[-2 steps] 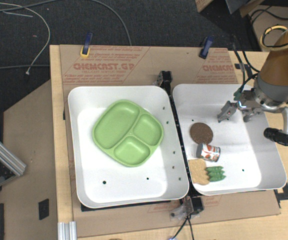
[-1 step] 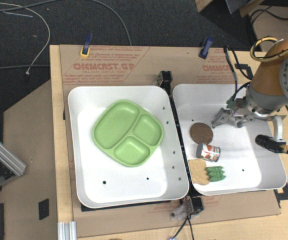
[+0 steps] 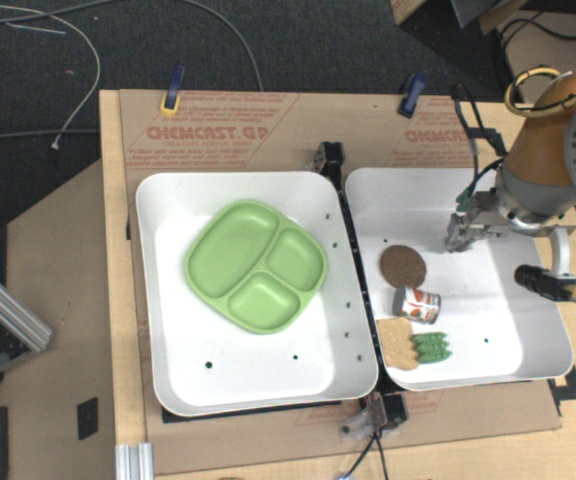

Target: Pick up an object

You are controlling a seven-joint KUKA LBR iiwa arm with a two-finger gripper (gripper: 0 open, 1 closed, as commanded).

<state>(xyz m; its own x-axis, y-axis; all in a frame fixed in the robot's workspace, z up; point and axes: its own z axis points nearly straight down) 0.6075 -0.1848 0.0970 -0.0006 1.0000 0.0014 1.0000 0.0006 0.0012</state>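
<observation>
Tray (image 3: 256,265) occupies left bin (image 3: 168,208); right bin (image 3: 528,358) holds can (image 3: 418,305), long axis left-right; my pincer (image 3: 458,236) state: cannot tell.

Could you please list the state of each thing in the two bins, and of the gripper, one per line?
green divided plate: flat in the left bin, right way up, nothing in its compartments.
brown round disc: lying flat in the right bin.
small can: tipped on its side, just below the disc.
tan flat piece: lying flat by the bin's left wall.
green toy: lying beside the tan piece.
gripper: low over the right bin, holding nothing visible.
</observation>
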